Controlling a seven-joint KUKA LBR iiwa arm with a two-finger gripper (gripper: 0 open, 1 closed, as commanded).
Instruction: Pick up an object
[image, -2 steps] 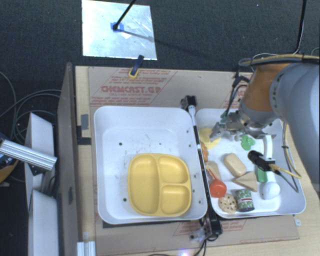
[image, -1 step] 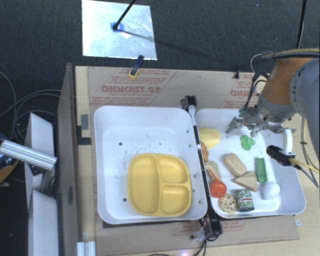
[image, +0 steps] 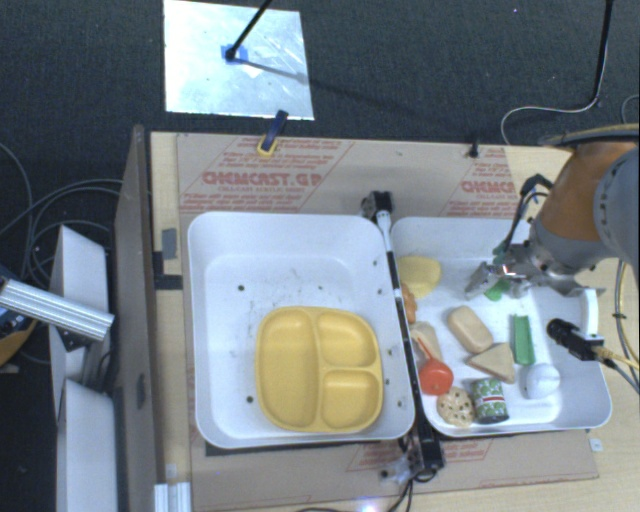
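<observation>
My gripper (image: 492, 280) is low over the back of the right bin (image: 600, 405), reaching in from the right. A small green thing (image: 495, 292) shows right under its tip; whether it is gripped is hidden. Nearby in that bin lie a tan bread roll (image: 468, 327), a tan wedge (image: 492, 361), a green bar (image: 521, 339) and a yellow fruit (image: 420, 273). A white ball (image: 542, 380), a green can (image: 489, 399), a speckled cookie (image: 455, 406) and a red tomato (image: 436, 377) lie toward the front.
The left bin (image: 230, 250) holds a yellow divided plate (image: 320, 368). An orange piece (image: 408, 300) and a pale piece (image: 426, 340) lie along the right bin's left wall. The divider between the bins runs just left of them.
</observation>
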